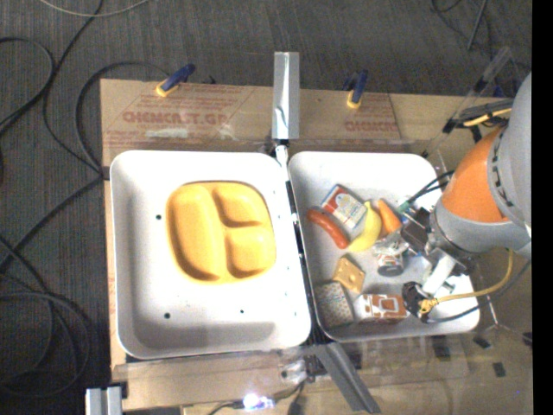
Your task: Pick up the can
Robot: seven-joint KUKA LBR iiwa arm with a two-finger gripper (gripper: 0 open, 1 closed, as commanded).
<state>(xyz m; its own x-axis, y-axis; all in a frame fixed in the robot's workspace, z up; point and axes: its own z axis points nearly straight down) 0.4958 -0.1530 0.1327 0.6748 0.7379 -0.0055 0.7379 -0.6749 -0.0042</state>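
Note:
The can (346, 207) lies tilted in the upper middle of the right bin (371, 161), showing a white, red and blue label. My gripper (391, 258) hangs low over the bin's right half, below and to the right of the can, just under a yellow banana-like piece (370, 228). It is apart from the can. The grey arm with its orange band (473, 193) reaches in from the right and covers the bin's right side.
Around the can lie a red sausage (326, 226), an orange carrot (390, 214), a tan cracker (349, 272), a dark sponge (333, 302) and a red-and-white box (383, 306). The left bin (138, 318) holds a yellow divided plate (222, 231).

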